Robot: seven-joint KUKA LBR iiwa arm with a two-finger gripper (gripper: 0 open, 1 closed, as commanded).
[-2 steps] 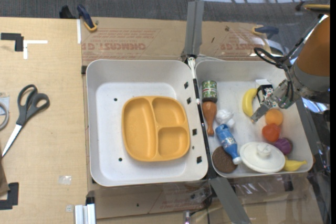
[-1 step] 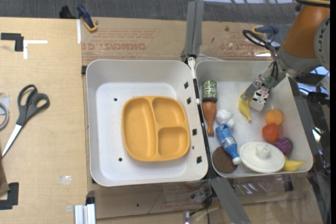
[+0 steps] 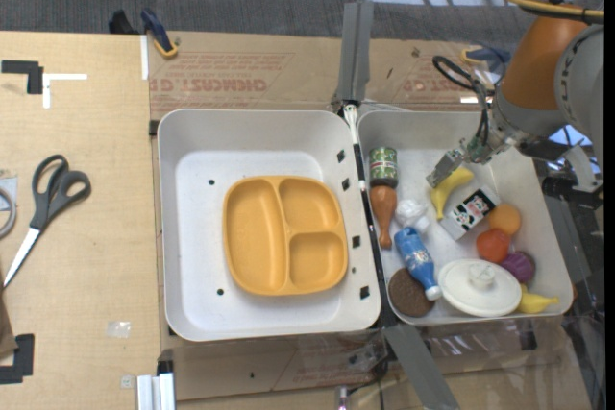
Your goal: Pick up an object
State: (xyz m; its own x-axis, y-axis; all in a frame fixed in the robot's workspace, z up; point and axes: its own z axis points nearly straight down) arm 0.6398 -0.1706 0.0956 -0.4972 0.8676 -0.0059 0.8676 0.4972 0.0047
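While the arm [image 3: 548, 62] reaches in from the right, its gripper [image 3: 452, 166] is seen low over the far part of the right bin [image 3: 550, 235], just above the upper end of a yellow banana [image 3: 448, 190]. The fingers are too small and too dark to be judged, so it cannot be told whether they are wide, narrow, or closed on something. Whether the gripper touches the banana cannot be told either.

Many things are gathered in the right bin. A small jar with a green label [image 3: 383, 165] stands near the wall between the two bins, and a brown drumstick-shaped toy [image 3: 383, 209] lies just in front of it. A blue bottle [image 3: 416, 260] lies tilted near the middle, beside a small white crumpled piece [image 3: 412, 210]. A black and white carton [image 3: 468, 210] is placed just right of the banana. An orange ball [image 3: 504, 220], a red ball [image 3: 492, 246] and a purple ball [image 3: 519, 264] are close together at the right side. A white lidded dish [image 3: 479, 287] rests at the near edge, with a dark brown disc [image 3: 410, 293] at its left and a small yellow piece [image 3: 538, 302] at its right.

In the left bin [image 3: 183, 206] a yellow divided plate [image 3: 285, 233] lies alone. On the tabletop [image 3: 86, 283] at the left, scissors [image 3: 43, 202] with black handles are seen.
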